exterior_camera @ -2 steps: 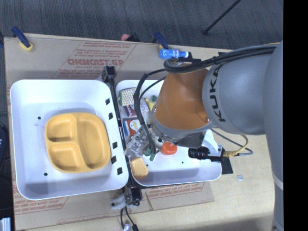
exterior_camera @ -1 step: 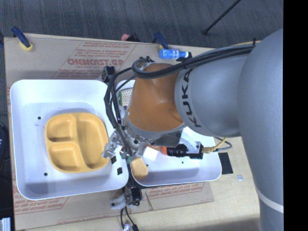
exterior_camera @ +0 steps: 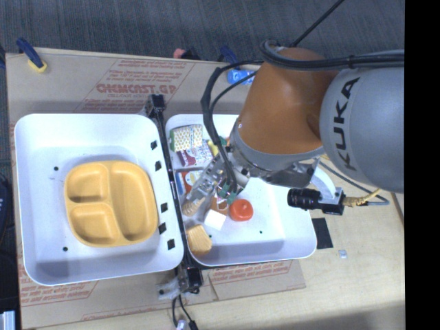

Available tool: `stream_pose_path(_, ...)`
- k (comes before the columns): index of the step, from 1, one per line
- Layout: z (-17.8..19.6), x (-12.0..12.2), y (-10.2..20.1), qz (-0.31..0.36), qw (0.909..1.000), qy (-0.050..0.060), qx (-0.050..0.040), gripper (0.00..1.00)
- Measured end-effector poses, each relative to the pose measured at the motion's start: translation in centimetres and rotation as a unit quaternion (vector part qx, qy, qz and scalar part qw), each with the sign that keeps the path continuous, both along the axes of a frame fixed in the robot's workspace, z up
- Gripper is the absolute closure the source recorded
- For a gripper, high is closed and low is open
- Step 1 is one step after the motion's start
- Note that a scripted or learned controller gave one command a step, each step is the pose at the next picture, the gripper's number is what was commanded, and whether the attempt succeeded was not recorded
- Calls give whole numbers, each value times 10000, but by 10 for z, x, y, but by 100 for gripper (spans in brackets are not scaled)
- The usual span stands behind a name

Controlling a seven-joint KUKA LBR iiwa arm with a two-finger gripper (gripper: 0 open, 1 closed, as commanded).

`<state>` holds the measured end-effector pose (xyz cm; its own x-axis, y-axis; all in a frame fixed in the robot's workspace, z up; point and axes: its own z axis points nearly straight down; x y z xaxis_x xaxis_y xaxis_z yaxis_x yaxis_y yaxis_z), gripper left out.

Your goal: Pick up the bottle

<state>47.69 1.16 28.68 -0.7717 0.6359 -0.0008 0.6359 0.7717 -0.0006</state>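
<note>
The gripper (exterior_camera: 218, 179) sits low in the right bin (exterior_camera: 295, 246) over the bottle (exterior_camera: 237, 208), orange-capped, lying among clutter. Its state cannot be told. Lift evidently not yet done.

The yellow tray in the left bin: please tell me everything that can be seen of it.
The yellow tray looks like smooth, matte plastic, pale yellow, with rounded corners. It has three compartments: one narrow at the upper left, one below it, and a larger one on the right. All three look bare. It lies flat on the floor of the left white bin, slightly rotated, and apart from the bin walls. Only the bin floor touches it.
</note>
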Motion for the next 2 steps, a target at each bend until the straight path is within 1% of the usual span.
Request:
stream_pose_path(1,-96,-1,23,142,9999,24,3,100)
stream_pose_path(2,-52,-1,90,439,9990,11,3,100)
